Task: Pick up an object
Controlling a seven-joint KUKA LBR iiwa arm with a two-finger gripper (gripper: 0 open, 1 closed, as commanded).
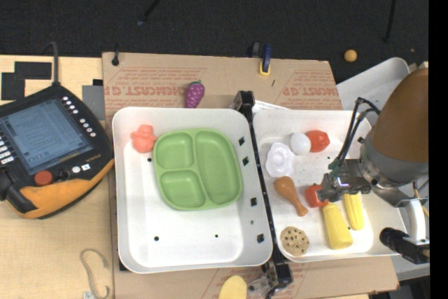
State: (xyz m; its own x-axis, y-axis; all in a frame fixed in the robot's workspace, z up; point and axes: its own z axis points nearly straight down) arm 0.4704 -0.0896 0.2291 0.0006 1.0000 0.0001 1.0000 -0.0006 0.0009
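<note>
Gripper, finger state impossible to tell, is hovering at a small red plastic toy, likely light, rigid, slippery; best pinched across its middle.

The table is light wood, showing at the lower left of the frame. On it lies a sheet of brown cardboard that bears 2 white bins: the left bin and the right bin. A teach pendant rests at the left edge. A purple grape bunch sits on the cardboard above the left bin, and a yellow object lies at the bottom centre.
</note>
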